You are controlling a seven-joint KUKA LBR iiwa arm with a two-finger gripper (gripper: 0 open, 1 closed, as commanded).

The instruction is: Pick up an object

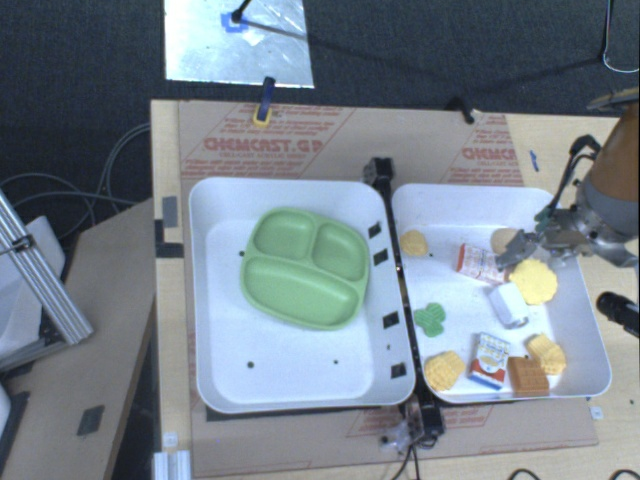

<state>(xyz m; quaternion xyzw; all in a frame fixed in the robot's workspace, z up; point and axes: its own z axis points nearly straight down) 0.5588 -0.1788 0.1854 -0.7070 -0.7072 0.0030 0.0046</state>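
Observation:
The right bin (440, 206) holds several small objects: a red and white packet (473, 260), a round yellow piece (413, 243), a tan piece (503, 238), a yellow disc (536, 282), a white cylinder (508, 306), a green broccoli-like toy (430, 318), a yellow waffle-like piece (443, 370), a red, white and blue box (489, 358), a brown block (527, 376) and a yellow lump (547, 352). My gripper (519, 248) hangs low over the bin's right part. It sits between the tan piece and the yellow disc, just right of the packet.
The left bin (215, 298) holds a green divided plate (305, 266). A black divider (392, 268) runs between the bins. The grey arm (610, 203) crosses the right bin's right rim. A metal sheet (235, 28) lies beyond the bench.

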